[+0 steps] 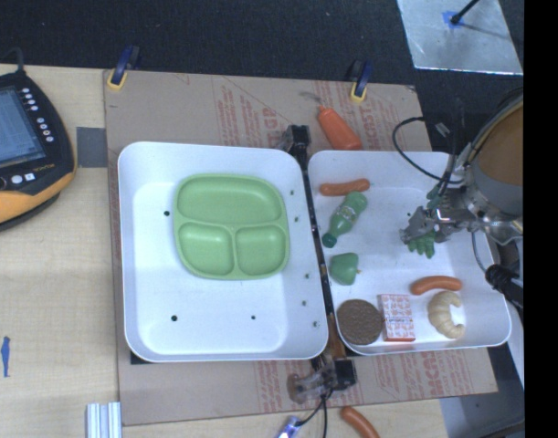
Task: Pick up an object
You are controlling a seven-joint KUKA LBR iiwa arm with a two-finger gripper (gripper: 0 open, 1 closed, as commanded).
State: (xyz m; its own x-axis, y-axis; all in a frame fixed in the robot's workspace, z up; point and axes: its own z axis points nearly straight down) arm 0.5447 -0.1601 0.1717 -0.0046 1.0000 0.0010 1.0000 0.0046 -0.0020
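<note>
Nearest the camera, on the bench's (pixel 50 272) front edge, a loose sausage (pixel 361 421) lies just beyond the cardboard sheet (pixel 215 391) under the 2 bins; a clamp and cables (pixel 320 381) sit at the seam between them.

In the right bin (pixel 388 167), the front row holds a round brown cookie (pixel 360 321), touching a small red-and-white carton (pixel 396 318), and a pale croissant (pixel 447 314) just beside it; a red sausage (pixel 436 285) lies just behind the croissant; a green pepper (pixel 343 266) sits near the dividing wall; a green bottle (pixel 342 219) lies tilted behind it; a second sausage (pixel 343 188) rests near the back wall.

The left bin (pixel 142 245) carries 1 green divided plate (pixel 231 224), its 3 compartments bare.

The gripper (pixel 423 235) is down in the right bin's right half, over a small green, leafy-looking item (pixel 421 241); whether the fingers are clenched on it or released cannot be told, since the metal and the green shape blur together.

Farther back, an orange carrot (pixel 338 129) lies on the cardboard outside the bins, and a teach pendant (pixel 18 153) rests at the bench's far left.

As a judgement, the pick is at the grasp stage: the arm has reached a candidate, but nothing is visibly lifted; closing, raising, and proving the hold are left.
</note>
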